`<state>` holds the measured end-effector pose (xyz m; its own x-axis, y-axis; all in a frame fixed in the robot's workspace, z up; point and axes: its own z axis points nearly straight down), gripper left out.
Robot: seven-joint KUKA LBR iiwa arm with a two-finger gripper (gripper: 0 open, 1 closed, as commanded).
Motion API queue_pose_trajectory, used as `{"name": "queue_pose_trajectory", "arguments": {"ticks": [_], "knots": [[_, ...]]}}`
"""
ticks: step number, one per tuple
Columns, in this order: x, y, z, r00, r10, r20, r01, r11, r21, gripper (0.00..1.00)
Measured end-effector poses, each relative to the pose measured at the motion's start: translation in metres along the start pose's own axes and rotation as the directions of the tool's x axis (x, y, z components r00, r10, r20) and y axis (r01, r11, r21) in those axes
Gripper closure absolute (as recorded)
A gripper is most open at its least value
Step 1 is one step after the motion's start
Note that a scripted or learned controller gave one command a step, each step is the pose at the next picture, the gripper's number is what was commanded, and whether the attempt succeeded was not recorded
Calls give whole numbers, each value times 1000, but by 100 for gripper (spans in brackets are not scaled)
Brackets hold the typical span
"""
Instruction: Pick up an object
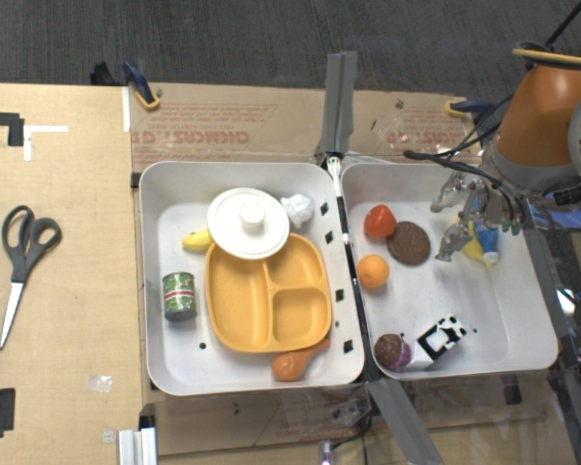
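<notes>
My gripper (pixel 447 224) hangs over the upper right part of the right bin (pixel 523 327), its two metal fingers spread apart and pointing left, open, with nothing between them. A small yellow and blue object (pixel 485 250) lies just below and right of the lower finger, partly under the gripper body. To the gripper's left lie a brown round object (pixel 409 243), a red tomato-like ball (pixel 380 222) and an orange ball (pixel 373 271). At the bin's front are a purple object (pixel 392 351) and a black and white object (pixel 443 338).
The left bin (pixel 160 356) holds a yellow divided plate (pixel 269 298), a white lid (pixel 248 223), a green can (pixel 179 295), a yellow piece (pixel 197 241), a white crumpled thing (pixel 297 207) and an orange-brown lump (pixel 292 364). Scissors (pixel 19 260) lie on the bench at left.
</notes>
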<state>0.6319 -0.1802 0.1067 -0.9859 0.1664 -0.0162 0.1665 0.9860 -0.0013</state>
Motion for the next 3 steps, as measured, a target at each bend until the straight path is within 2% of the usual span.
{"name": "queue_pose_trajectory", "arguments": {"ticks": [1,2,3], "knots": [[11,4,13,996,91,-11,-91,996,-1,0],[8,4,2,996,89,-5,-89,996,0,100],[-14,34,-3,954,299,-10,-299,954,2,100]]}}
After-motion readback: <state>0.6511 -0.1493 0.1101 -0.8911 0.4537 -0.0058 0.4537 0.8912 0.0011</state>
